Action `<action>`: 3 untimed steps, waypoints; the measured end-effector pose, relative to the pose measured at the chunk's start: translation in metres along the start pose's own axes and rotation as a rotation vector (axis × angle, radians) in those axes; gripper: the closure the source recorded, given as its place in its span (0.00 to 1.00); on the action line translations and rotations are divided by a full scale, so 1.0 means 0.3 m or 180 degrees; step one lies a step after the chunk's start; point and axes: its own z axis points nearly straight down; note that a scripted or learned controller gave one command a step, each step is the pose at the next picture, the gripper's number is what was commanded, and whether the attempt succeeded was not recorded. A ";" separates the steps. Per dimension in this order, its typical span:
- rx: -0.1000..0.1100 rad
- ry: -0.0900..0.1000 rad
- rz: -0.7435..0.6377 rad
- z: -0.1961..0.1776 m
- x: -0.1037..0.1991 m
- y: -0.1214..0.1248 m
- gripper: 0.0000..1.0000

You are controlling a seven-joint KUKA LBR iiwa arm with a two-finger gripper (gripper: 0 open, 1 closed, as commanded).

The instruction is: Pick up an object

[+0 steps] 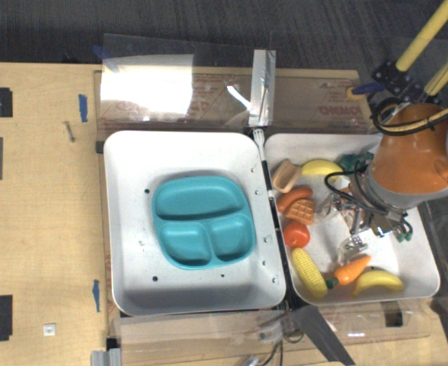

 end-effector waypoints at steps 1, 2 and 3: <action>0.0042 -0.0091 -0.0267 -0.016 0.136 0.019 0.00; 0.0012 -0.0021 -0.0540 -0.001 -0.008 -0.163 0.00; 0.0021 -0.0037 -0.0531 -0.040 -0.013 -0.164 1.00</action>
